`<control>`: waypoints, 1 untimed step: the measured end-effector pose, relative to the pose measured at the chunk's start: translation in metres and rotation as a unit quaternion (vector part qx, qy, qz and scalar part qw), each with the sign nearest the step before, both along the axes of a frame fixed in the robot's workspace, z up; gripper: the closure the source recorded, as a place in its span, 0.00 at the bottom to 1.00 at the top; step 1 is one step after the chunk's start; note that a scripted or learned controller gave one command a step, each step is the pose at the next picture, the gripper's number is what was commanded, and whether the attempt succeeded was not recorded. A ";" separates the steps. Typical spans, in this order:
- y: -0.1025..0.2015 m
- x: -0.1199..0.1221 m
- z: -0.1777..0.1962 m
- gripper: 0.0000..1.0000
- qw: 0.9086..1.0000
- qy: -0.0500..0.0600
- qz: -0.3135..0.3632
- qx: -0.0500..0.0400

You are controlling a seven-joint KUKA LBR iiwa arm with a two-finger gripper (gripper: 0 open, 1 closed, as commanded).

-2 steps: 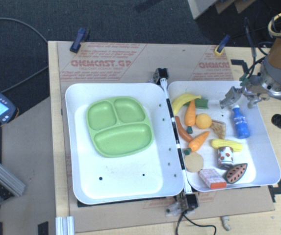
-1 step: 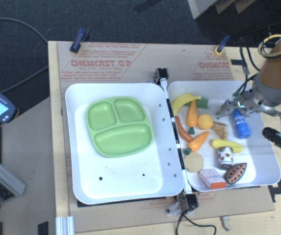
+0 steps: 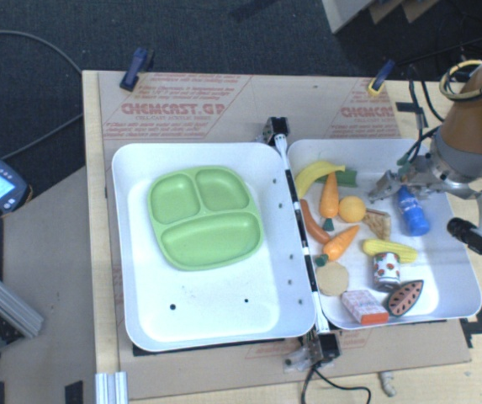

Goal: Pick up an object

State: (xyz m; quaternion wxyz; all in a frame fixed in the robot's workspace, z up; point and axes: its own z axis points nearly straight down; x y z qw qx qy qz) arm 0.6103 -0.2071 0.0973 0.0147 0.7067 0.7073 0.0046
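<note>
The right bin [image 3: 459, 284] holds several toy foods: a yellow banana [image 3: 317, 175], an upright carrot [image 3: 330, 194], an orange ball [image 3: 352, 209], a second carrot [image 3: 340, 243], a small can [image 3: 386, 268], a round cookie [image 3: 334, 278], a pink box [image 3: 363, 306] and a blue bottle [image 3: 411, 212]. My gripper [image 3: 399, 185] hangs over the bin's far right part, right above the blue bottle and close to it. Whether it touches the bottle is unclear from this angle.
The left bin [image 3: 140, 310] carries a green divided plate [image 3: 205, 217]. A black clip [image 3: 278, 129] and the shared bin walls [image 3: 298, 225] separate the two bins. The arm's orange band [image 3: 474, 120] rises at the right edge, with cables beside it.
</note>
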 end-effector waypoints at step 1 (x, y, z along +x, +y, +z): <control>0.008 -0.008 0.001 0.00 1.000 -0.003 0.000 -0.002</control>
